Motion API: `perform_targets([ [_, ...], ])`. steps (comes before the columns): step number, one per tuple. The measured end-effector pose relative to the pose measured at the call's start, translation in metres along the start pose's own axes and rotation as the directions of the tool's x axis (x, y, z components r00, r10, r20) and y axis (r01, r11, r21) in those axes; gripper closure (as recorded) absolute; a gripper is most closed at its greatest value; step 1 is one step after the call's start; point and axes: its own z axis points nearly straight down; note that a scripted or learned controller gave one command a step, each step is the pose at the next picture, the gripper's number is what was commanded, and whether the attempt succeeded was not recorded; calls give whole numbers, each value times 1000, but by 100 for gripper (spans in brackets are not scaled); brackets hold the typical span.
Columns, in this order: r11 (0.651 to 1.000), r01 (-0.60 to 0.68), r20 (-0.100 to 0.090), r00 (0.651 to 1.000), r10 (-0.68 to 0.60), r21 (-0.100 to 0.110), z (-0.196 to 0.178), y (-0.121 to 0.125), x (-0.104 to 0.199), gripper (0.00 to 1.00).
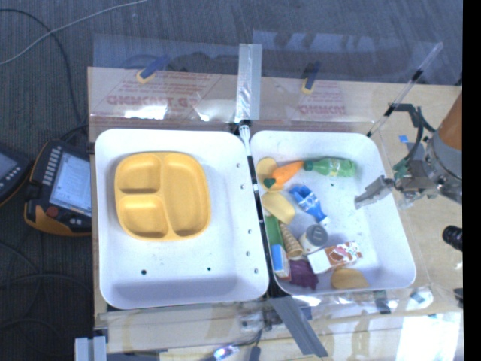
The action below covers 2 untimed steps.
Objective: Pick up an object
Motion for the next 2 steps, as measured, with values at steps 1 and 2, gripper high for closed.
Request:
perform_targets([
  [1,997,82,0,997,-82,0,129,5,50,0],
  [2,997,76,4,997,-76,-12,159,75,59,0],
])
